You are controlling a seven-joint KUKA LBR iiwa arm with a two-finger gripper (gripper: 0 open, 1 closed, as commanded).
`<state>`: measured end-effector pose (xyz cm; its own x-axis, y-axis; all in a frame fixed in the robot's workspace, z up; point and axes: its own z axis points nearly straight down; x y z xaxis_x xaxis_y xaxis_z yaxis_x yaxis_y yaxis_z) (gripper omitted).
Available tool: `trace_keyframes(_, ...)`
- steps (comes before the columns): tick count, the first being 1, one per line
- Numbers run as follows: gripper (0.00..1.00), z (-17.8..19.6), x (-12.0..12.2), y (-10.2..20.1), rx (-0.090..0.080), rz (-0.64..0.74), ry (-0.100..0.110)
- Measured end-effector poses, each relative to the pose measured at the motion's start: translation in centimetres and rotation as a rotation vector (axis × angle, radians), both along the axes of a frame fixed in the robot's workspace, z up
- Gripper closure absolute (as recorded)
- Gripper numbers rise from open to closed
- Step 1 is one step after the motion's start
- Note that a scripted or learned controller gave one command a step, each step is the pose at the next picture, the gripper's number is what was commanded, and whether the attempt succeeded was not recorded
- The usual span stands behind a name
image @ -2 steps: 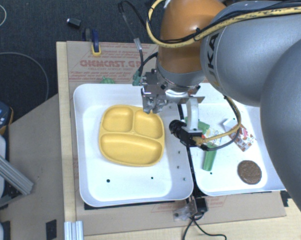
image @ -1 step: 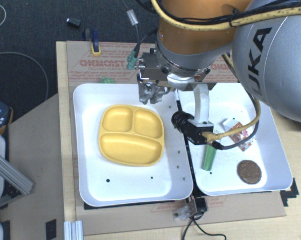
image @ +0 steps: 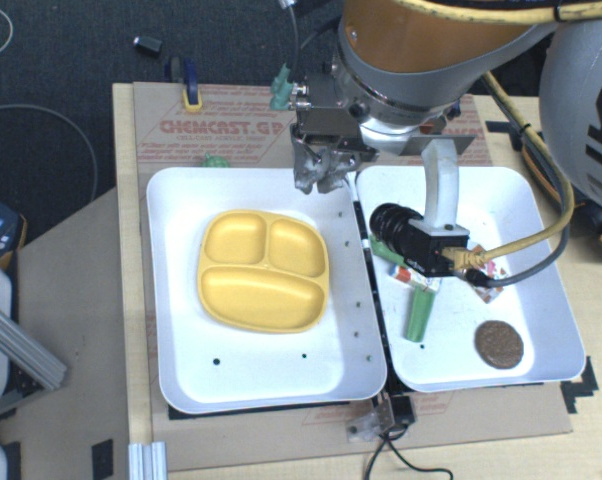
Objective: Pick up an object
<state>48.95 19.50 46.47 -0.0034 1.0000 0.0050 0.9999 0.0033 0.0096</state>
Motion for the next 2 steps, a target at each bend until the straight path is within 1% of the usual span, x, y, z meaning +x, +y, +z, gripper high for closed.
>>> trace_keyframes(1, 1.0, 4.56, -0.74, 3.14, -0.001, 0.002, 0.003)
trace_keyframes(2, 1.0, 5.34, -0.69, 3.05, -0.003, 0.0, 0.005)
